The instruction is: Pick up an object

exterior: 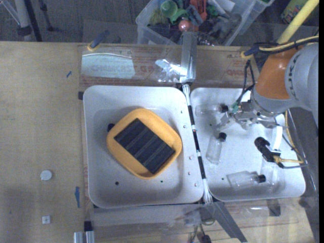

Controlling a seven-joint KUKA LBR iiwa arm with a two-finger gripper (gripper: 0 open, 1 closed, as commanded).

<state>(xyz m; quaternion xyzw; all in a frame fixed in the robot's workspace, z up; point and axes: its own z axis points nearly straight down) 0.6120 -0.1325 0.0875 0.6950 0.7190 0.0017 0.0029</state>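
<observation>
A robotics lab: a wooden bench carries two white bins taped in place, a cabled arm at 3 o'clock, and a clear tub of toys at 12 o'clock.

Grey arm comes in from the right, over the bench's far right corner, orange band above the wrist. Wrist angled down and to the left. Gripper low, its metal body lying roughly level, cables trailing off the wrist.
</observation>
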